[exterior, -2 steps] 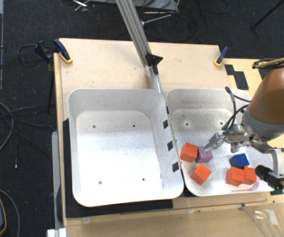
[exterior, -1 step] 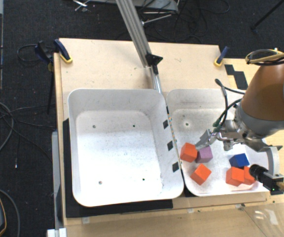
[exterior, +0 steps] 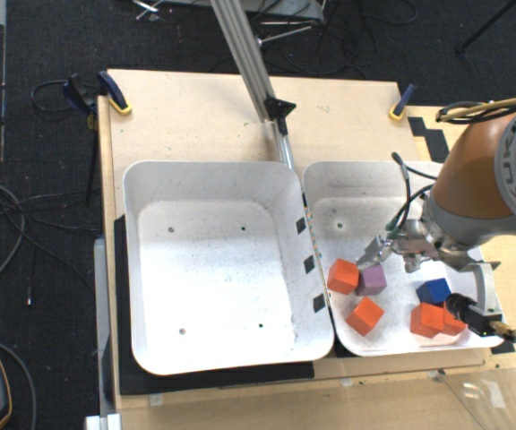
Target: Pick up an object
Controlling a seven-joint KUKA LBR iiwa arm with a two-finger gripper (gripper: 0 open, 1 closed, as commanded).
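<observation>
Hovering over the right bin (exterior: pixel 348 182), gripper (exterior: pixel 372 256) just above the purple block (exterior: pixel 373 280); finger state: cannot tell. Best to centre on purple, clear of the touching orange block (exterior: pixel 342 276).

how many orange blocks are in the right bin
3 in the right bin: one orange block touching the purple block, one near the front rim, one below the blue block. The arm may hide more.
</observation>
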